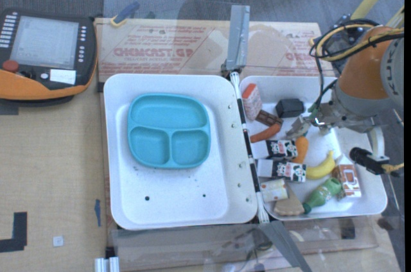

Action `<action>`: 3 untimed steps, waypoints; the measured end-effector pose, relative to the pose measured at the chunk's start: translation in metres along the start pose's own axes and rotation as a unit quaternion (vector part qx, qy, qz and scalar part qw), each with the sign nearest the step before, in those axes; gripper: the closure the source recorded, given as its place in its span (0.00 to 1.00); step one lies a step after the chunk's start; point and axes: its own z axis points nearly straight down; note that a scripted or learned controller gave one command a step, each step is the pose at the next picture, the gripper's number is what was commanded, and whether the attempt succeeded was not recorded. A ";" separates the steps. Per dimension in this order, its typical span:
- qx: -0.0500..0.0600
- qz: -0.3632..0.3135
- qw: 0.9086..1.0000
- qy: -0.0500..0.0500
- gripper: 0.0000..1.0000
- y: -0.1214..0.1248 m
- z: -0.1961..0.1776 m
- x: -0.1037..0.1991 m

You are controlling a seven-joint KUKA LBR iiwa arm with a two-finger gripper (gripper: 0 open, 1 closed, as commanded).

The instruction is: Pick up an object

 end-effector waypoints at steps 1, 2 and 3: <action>-0.002 0.001 1.000 -0.001 1.00 0.002 -0.010 -0.002; -0.002 0.001 1.000 0.000 0.00 0.002 -0.010 -0.002; -0.002 -0.071 0.997 -0.001 0.00 -0.035 -0.001 0.006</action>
